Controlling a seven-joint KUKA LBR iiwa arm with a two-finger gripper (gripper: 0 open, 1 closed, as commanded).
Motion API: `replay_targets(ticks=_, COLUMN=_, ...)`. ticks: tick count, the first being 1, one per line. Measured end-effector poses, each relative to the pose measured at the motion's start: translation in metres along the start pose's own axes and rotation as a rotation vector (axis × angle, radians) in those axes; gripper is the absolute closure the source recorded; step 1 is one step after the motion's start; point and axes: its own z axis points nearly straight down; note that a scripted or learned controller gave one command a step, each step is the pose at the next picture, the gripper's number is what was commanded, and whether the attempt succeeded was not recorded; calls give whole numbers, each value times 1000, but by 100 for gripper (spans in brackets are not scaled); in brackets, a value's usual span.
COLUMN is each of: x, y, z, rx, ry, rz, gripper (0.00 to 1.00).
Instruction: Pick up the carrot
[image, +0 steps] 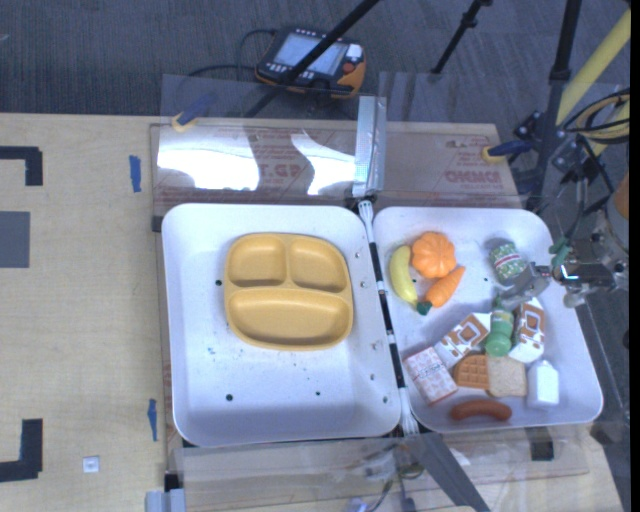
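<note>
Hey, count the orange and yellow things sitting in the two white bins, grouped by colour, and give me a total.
Orange: 2, the pumpkin and the carrot, both in the right bin.
Yellow: 2, the banana in the right bin and the divided plate in the left bin.
Total: 4.

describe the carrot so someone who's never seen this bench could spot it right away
Look in the right-hand white bin, toward its upper left corner. There a yellow banana lies beside a round orange pumpkin; the carrot lies just below the pumpkin. It is the slim, tapered orange piece lying at a slant.
</note>
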Motion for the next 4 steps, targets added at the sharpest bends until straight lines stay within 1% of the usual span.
replay_targets(ticks=1, x=96, y=59, z=79, rx=1, ry=-1, rz=-135, gripper=0)
replay_targets(ticks=2, x=49, y=75, z=115, rx=1, ry=0, rz=-352, gripper=0)
replay_targets(ticks=3, x=36, y=132, z=176, rx=-11, ry=-5, rz=-392, gripper=0)
replay_targets(ticks=4, x=36, y=133, z=166, rx=-15, ry=-7, rz=-390, gripper=100)
